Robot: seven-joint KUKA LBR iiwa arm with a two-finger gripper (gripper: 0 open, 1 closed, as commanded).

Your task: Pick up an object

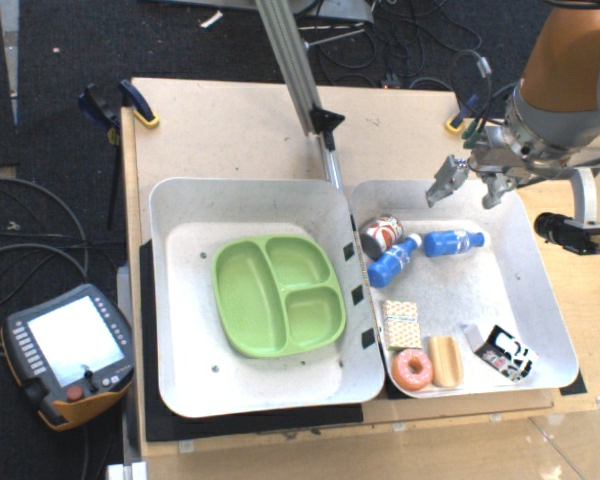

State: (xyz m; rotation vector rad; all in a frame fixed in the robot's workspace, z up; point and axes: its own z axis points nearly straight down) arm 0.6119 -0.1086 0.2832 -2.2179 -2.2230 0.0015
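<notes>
My gripper hangs open above the back edge of the right bin, with nothing between its fingers. In that bin lie two blue bottles, one just below the gripper and one to its left, beside a red-and-white can. Nearer the front edge are a waffle-patterned block, a pink donut, a hot dog bun and a small black-and-white object.
The left bin holds a green divided plate. A metal pole slants over the bench to the divider between the bins. A teach pendant sits on the floor to the left. Clamps grip the bench's back corners.
</notes>
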